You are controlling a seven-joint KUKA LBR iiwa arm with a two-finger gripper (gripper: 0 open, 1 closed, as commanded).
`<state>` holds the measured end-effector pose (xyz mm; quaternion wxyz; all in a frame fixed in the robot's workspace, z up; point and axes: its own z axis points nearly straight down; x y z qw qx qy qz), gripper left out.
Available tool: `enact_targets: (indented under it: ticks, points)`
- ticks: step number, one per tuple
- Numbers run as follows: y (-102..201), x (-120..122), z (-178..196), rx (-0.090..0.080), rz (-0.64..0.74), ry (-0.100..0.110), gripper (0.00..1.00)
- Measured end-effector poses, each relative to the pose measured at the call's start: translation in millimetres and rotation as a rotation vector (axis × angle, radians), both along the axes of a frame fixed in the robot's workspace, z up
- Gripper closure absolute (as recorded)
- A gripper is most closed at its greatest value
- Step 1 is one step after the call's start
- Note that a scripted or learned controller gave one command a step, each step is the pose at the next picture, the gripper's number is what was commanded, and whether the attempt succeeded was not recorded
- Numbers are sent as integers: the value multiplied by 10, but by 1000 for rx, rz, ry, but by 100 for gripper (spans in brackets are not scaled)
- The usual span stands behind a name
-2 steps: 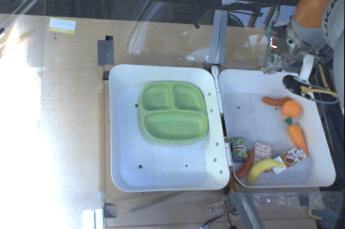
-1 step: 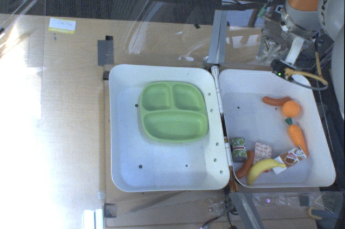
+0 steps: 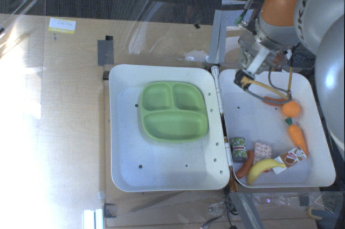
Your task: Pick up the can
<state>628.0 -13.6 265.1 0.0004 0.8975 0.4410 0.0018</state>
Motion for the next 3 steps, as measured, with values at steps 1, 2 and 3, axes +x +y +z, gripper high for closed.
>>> enact_targets:
  ticks: [1, 2, 3]
  points:
    - [-1068, -694, 357, -1, -405, -4, 100]
    - [-1885, -965, -17, -2, -67, 0, 100]
    - [-1487, 111, -413, -2, -195, 0, 100]
